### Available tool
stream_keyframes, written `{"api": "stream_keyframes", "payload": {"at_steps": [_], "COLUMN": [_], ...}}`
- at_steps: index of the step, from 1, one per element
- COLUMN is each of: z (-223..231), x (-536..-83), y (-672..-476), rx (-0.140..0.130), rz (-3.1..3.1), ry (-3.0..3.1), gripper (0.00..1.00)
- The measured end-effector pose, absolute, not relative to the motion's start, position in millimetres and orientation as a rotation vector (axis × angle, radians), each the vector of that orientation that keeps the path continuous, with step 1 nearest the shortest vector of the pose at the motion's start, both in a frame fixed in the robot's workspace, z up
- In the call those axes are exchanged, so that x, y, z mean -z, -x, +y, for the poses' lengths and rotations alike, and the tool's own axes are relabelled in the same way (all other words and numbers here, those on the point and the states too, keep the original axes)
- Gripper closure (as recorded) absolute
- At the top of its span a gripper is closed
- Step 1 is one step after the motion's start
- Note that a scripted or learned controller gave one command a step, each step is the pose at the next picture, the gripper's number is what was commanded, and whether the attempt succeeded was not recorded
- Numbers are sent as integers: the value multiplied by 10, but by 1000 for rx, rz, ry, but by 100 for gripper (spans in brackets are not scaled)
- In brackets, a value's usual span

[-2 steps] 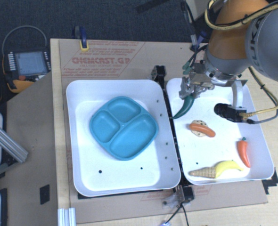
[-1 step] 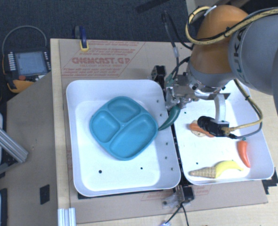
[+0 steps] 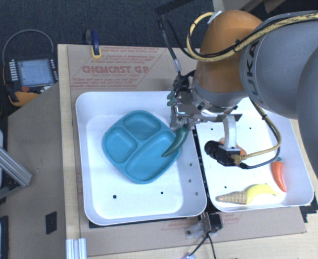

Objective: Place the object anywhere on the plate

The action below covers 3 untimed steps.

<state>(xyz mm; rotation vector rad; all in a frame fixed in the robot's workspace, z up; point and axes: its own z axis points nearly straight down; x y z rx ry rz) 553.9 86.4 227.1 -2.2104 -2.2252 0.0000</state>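
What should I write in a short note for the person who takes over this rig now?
Gripper: above the right edge of the blue plate, shut on a green pepper that hangs down over the plate rim.
Plate: in the left bin, three compartments.
Right bin: a carrot, a banana and an ice cream cone near the front.
Done: the pepper is picked and carried to the plate.
Left: lower it, release it on the plate, then withdraw the arm.
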Motion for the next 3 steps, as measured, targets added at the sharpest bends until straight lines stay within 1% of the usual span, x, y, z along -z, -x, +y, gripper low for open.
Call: {"api": "stream_keyframes", "payload": {"at_steps": [1, 2, 3], "z": [1360, 1788, 1758], "x": [-2164, -2211, -2208], "y": [-5323, -4968, -4985], "rx": [-3, -3, -4], "rz": [-2225, -2225, -2220], "ry": [2211, 2211, 2219], "gripper": [100, 100, 0]}}
